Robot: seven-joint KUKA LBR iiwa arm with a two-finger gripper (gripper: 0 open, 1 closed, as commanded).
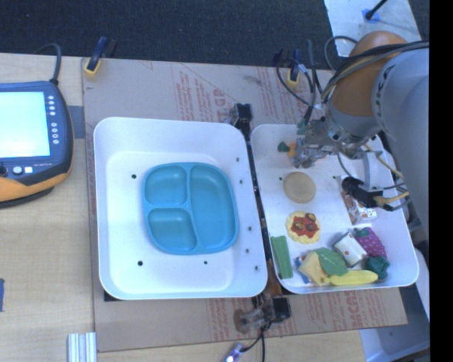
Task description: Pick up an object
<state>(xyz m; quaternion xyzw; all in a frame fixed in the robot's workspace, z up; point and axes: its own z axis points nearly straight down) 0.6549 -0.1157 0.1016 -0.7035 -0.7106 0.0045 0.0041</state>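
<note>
Camera view, overhead at a slant. Grey arm with orange band (377, 81) reaches in from the right, over the far end of the right-hand shallow white bin (408, 274). Its two-finger gripper (309, 155) hangs low near that bin's far left corner. The wrist and cables sit over it, so I cannot tell whether it is open or closed. I see nothing carried in it. Just left of the gripper, by the far left corner, a small green and orange piece (285, 147) lies on the bin floor. Just nearer than the gripper lies a tan round disc (300, 187), apart from it as far as I can judge. Nearer again, a yellow round toy pizza with red topping (303, 227). A green stick (281, 256) lies along the left wall towards the near left corner. At the near edge is a pile: yellow toy banana (353, 278), green leafy piece (331, 262), white block (349, 249), purple grape cluster (371, 241), all touching or overlapping. A brown and red packet (360, 206) lies by the right wall, under the arm's cables. The left-hand shallow white bin (113, 202) carries a blue three-compartment plastic plate (189, 206) at its middle. Both bins rest on a brown cardboard sheet (166, 89) on the desk. A grey and orange control pendant with a lit screen (19, 138) sits at the desk's left edge. Blue and yellow clamps (96, 57) hold the sheet's far edge.
</note>
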